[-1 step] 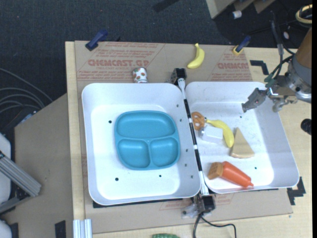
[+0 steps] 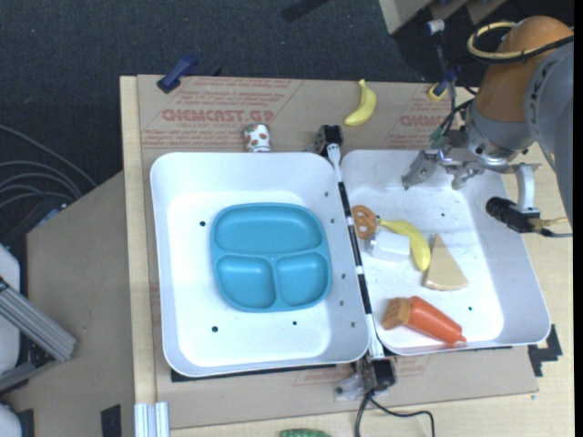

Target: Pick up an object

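The right bin [image 2: 510, 280] holds a yellow banana [image 2: 412, 242] with a white block [image 2: 389, 248] against it. A brown pretzel [image 2: 363, 219] lies by the bin's left wall, and a tan wedge [image 2: 444, 268] sits right of the banana. Near the front lie an orange carrot [image 2: 435, 321] and a brown lump [image 2: 396, 313]. My gripper [image 2: 439, 174] hangs over the far part of the right bin, open, with its fingers [image 2: 414, 175] spread and nothing between them. It stands apart from all the objects, well behind the banana.
The left bin [image 2: 182, 208] holds a blue divided plate [image 2: 270, 255]. Behind the bins on the bench lie a second banana [image 2: 362, 106], a small spotted toy [image 2: 259, 137] and a blue clip [image 2: 176, 74]. A black clamp [image 2: 329, 138] sits between the bins' far corners.
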